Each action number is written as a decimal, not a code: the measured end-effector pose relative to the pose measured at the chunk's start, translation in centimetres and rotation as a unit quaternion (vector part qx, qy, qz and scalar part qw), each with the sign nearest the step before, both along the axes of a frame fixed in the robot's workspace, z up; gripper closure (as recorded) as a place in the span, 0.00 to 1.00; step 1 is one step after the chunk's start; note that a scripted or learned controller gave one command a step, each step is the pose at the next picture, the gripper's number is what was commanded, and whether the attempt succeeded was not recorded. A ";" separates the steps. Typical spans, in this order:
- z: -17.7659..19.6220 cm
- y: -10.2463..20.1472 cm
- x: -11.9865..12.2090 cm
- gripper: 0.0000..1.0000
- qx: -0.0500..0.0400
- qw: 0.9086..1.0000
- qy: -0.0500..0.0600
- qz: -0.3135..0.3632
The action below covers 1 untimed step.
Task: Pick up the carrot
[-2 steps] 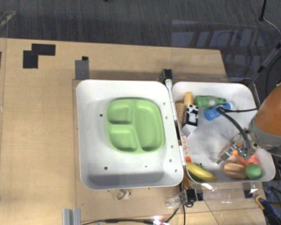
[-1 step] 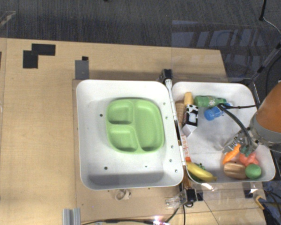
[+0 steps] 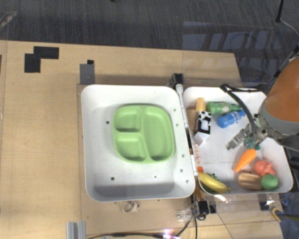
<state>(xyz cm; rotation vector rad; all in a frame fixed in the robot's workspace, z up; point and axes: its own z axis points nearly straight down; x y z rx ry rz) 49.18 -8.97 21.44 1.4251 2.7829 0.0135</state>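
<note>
Orange carrot [image 3: 246, 159] found lying in the right bin [image 3: 217, 156], toward its near right corner, green top pointing up toward the gripper [image 3: 243, 138]. Gripper noted low over the same bin, fingers spread apart, metal fingertips [image 3: 234, 142] resting just above and left of the carrot's leafy end; nothing seen between them, carrot not gripped. Grey arm with orange band [image 3: 289, 96] observed reaching in from the right. Recorded around the carrot: pinkish-red item [image 3: 263, 167] just beside it on the right, green round item [image 3: 269, 181] and brown item [image 3: 248, 179] just below, banana [image 3: 213, 182] along the near edge to the left. Logged farther back in the same bin: green bottle [image 3: 221, 107], blue item [image 3: 229, 119], black-and-white carton [image 3: 203, 125], yellow-capped item [image 3: 201, 104]. Left bin [image 3: 94, 148] seen holding a green divided plate [image 3: 142, 133], upright, at its centre. Both bins set side by side on the wooden worktop [image 3: 35, 148].
</note>
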 end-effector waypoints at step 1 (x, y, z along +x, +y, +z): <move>-0.3 -0.3 -0.2 0.00 -0.001 1.000 0.003 -0.002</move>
